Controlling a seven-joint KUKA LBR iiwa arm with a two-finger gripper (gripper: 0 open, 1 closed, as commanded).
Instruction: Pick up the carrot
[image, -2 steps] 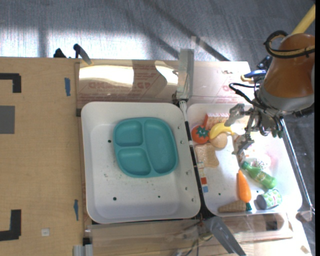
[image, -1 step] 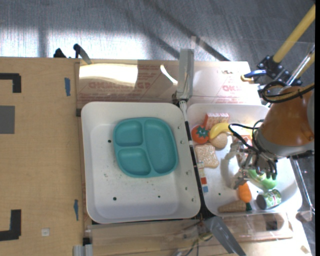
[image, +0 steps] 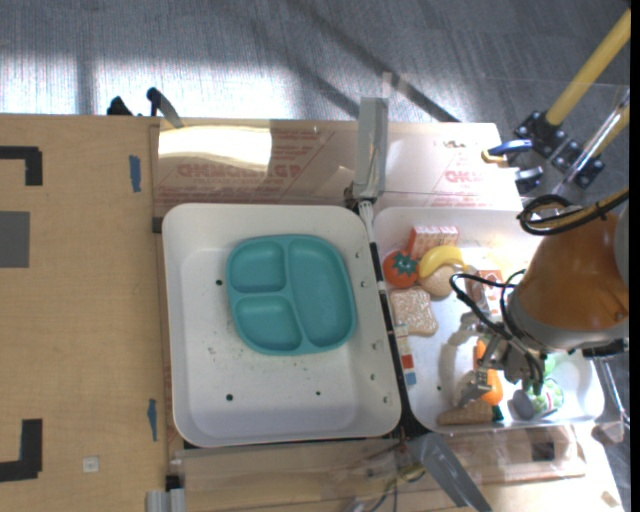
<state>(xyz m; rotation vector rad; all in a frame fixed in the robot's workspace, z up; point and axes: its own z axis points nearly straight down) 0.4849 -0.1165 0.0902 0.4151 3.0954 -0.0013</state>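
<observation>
Carrot (image: 487, 391) sits at lower right, right under my gripper (image: 483, 375) — can't tell how the fingers stand. Grasp step — next I'd confirm grip, then lift.

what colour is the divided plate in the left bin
Teal, in the camera view: the divided plate.

We are seeing two white bins (image: 190, 330) looking like smooth plastic with a faint sheen; a teal divided plate (image: 292, 293) is appearing matt and plastic; a brown cardboard panel (image: 75, 300) is lying dull and papery; the arm's orange band (image: 575, 280) is shining glossy.
</observation>
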